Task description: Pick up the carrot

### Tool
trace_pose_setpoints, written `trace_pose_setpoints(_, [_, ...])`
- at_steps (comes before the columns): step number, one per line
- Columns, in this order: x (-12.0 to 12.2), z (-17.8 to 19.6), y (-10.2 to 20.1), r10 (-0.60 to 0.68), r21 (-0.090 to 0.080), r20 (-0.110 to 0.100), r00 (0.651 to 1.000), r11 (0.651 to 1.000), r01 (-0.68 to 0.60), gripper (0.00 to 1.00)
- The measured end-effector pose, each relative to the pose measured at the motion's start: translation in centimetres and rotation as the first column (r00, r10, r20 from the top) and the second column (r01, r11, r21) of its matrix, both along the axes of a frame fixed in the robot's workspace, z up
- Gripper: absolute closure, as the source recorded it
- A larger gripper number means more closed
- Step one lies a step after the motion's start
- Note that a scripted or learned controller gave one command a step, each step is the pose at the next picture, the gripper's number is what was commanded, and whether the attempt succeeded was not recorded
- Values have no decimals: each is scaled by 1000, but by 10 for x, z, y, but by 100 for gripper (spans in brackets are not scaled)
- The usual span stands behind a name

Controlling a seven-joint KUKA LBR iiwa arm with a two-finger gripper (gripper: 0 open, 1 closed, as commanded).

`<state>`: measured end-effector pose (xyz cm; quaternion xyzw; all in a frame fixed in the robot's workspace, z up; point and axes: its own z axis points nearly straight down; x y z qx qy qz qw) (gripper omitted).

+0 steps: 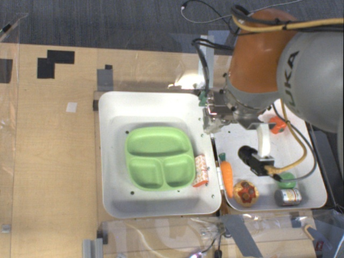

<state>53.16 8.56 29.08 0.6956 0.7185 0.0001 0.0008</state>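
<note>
Camera view shows you the carrot point(227, 179) against the inner wall of the arm-side bin point(314, 184), likely light, stiff, smooth, best pinched across its thick middle; you cannot tell how wide the gripper point(214, 117) stands.

Dark grey carpet point(107, 9) along the top, finely ribbed. Below it, a pale wood-grain desk point(48, 160) taking up the left and lower part. On the desk's upper left, a black stepped marking point(55, 62), with another black patch point(4, 70) at the left edge. Near these, a small white square point(71, 107). Just right of the markings, a grey metal bracket point(105, 78); a second bracket point(91, 247) at the bottom edge. Slanting across the upper-left corner, the edge of a clear plastic sheet point(13, 23). Bright glare point(187, 81) on the desk near the top centre.
</note>
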Motion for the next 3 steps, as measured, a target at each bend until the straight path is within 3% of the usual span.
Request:
trace_pose_setpoints(1, [0, 0, 0, 1, 0, -1, 1000, 1000, -1, 0])
trace_pose_setpoints(2, [-32, -110, -51, 66, 1, -4, 998, 998, -66, 0])
trace_pose_setpoints(3, [-43, -109, -130, 13, 1, -3, 1000, 1000, -13, 0])
